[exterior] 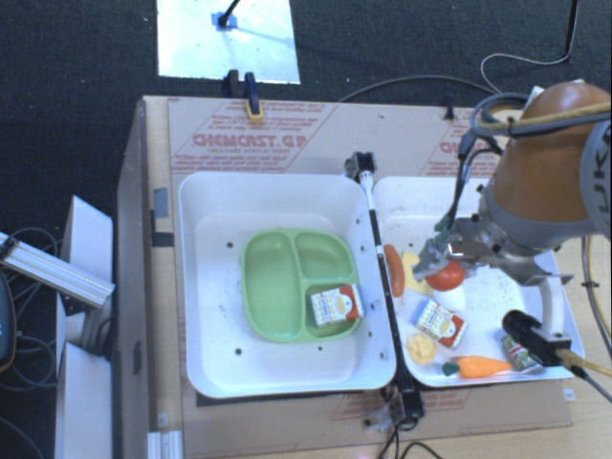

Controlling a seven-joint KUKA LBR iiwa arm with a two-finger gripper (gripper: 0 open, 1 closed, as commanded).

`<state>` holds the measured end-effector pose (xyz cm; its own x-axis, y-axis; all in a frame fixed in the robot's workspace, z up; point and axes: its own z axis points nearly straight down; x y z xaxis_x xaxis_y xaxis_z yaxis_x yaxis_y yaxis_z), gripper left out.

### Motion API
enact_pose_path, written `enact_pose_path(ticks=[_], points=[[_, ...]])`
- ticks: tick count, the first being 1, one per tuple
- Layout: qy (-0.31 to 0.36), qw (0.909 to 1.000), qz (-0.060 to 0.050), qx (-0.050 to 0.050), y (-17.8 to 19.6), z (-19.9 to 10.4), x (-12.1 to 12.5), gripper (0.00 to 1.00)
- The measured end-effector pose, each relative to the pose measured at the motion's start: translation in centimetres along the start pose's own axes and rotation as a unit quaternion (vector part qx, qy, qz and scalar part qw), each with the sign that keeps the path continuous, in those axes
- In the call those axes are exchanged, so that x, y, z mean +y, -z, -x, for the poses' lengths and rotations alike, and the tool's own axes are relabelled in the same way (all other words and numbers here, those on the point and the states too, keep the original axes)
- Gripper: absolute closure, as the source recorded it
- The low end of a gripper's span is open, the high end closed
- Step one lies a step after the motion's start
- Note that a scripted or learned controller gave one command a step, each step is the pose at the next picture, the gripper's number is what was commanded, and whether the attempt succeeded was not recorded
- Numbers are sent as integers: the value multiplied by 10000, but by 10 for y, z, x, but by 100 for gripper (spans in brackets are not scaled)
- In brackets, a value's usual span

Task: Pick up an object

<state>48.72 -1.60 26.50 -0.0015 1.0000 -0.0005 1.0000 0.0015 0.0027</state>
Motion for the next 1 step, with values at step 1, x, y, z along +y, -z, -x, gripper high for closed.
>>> enact_pose_path(ticks=[1], points=[[0, 10000, -3, -1, 1, 16, 0, 100]])
